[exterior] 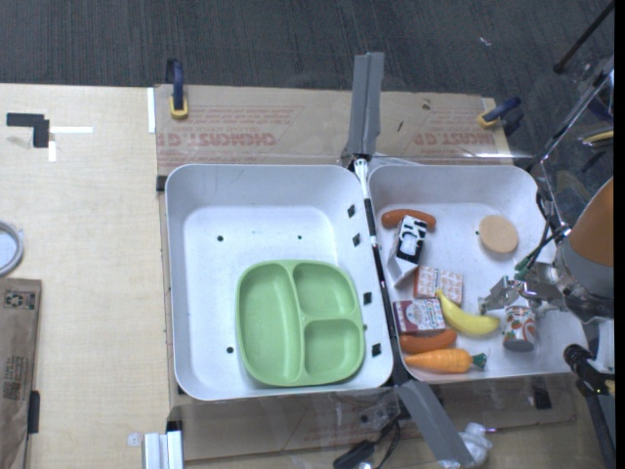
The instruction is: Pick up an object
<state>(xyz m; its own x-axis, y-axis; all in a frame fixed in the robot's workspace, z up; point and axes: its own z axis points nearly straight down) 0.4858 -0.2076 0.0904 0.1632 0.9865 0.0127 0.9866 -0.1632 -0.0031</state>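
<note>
In the right bin [459,179], the gripper [516,297] hangs with fingers spread, grasping nothing, beside the banana [466,318], whose long axis runs from upper left to lower right.

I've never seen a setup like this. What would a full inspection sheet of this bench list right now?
Surface: pale wooden bench bearing two shallow white bins, left bin and right bin.
Job's things: in the right bin, a yellow banana, orange carrot, red sausage, round tan biscuit, small red-and-white cartons, black-and-white packet, small can.
Clutter: green three-compartment plastic tray in the left bin.
Grippers: two-finger gripper low over the right bin, beside the can; finger state unclear.
Cables: dark cables below the bins.
Surroundings: yellow clamps, dark carpet.
</note>
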